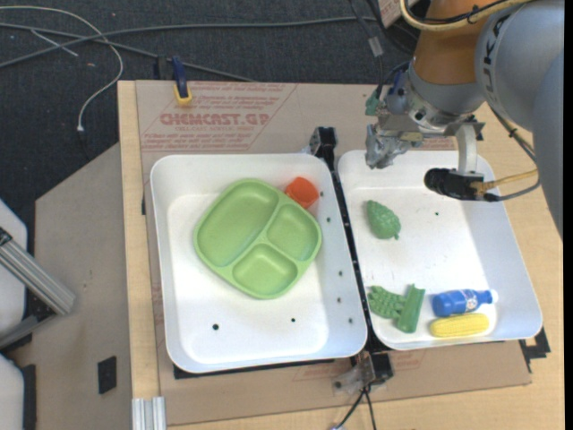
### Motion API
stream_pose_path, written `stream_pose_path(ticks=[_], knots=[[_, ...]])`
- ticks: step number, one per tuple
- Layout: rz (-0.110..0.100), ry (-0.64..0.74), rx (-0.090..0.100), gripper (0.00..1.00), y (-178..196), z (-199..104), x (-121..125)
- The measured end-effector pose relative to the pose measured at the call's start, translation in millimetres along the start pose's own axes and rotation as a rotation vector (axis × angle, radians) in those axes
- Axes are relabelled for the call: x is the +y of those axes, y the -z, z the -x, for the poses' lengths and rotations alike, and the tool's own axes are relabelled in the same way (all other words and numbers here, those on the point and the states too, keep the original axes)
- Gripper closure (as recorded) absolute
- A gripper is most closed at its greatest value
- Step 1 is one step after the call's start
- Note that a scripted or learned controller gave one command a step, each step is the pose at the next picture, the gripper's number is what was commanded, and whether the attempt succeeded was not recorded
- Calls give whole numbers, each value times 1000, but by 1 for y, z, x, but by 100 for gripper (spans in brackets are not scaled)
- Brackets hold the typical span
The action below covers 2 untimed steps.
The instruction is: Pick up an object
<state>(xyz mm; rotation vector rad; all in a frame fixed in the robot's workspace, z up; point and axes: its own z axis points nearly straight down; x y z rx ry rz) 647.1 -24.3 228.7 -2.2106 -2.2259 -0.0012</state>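
Nothing is held yet: the gripper (pixel 383 153) is poised over the right bin's (pixel 501 240) far edge. Whether it is open cannot be told. The green toy (pixel 383 219) lies nearest.

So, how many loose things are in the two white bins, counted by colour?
Green: 3, the divided plate, the small bumpy toy and the flat comb-like piece
Orange: 1, the small item at the plate's far edge
Blue: 1, the little bottle
Yellow: 1, the corn-like toy
Total: 6
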Motion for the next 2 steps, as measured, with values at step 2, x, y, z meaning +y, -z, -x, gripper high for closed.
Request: stream_pose_path(ticks=[2], knots=[[4, -2, -2, 100, -1, -98, 8]])
